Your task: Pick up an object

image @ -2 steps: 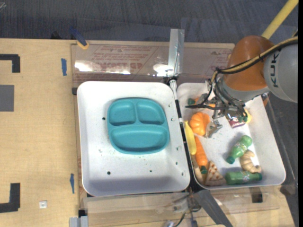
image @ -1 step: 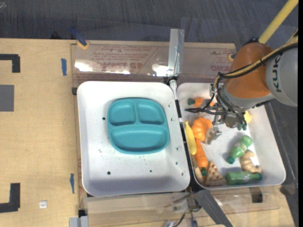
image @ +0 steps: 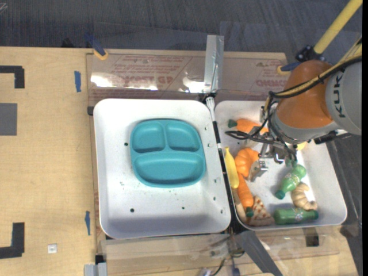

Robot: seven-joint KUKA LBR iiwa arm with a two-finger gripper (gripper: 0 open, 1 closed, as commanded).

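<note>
The right bin (image: 336, 184) holds several toy foods. An orange pumpkin (image: 245, 160) lies beside a yellow banana (image: 231, 167), with a carrot (image: 245, 194) below them. A second orange piece (image: 248, 125) lies near the bin's top. A green bottle (image: 289, 181), a tan croissant (image: 302, 198), a dark green cucumber (image: 294, 215) and a pizza slice (image: 259, 210) fill the lower right. My gripper (image: 269, 161) hangs over the bin's middle, just right of the pumpkin. Nothing shows held in it. The wrist hides part of the bin's upper area.
The left bin (image: 115, 203) carries a teal divided plate (image: 167, 152). A metal divider post (image: 213, 62) stands behind where the two bins meet. The arm's orange band (image: 305, 94) and cables hang over the right bin's top right corner.
</note>
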